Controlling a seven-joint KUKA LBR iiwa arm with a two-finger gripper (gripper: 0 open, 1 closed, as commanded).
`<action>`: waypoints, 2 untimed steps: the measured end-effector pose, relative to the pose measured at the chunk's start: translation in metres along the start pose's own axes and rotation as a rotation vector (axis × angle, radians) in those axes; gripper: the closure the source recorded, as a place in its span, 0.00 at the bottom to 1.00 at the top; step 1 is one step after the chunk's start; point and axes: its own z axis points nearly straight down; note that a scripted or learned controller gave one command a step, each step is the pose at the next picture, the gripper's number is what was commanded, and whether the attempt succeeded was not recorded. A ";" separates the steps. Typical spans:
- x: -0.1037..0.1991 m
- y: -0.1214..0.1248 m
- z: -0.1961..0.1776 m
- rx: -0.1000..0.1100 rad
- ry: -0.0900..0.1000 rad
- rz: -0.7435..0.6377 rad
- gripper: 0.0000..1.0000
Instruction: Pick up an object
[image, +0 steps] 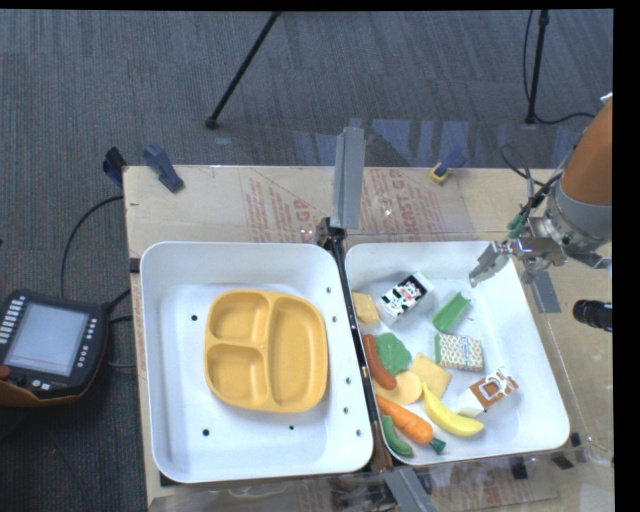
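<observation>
We're hovering the gripper (497, 262), spread w/ nothing between, over the right bin (545, 350), prob. approaching; next needs descent onto the green block (452, 312).

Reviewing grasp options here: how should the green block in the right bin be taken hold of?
Grip the green block across its narrow width, coming straight down from above. It lies flat, tilted diagonally, apart from the cow-print carton and patterned box, so both long sides look free.

Wooden bench (250, 200), two white bins (165, 300)
</observation>
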 end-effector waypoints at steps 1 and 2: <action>-0.007 -0.003 -0.039 -0.003 -0.003 -0.124 0.00; 0.121 0.017 0.042 0.004 0.003 -0.207 0.00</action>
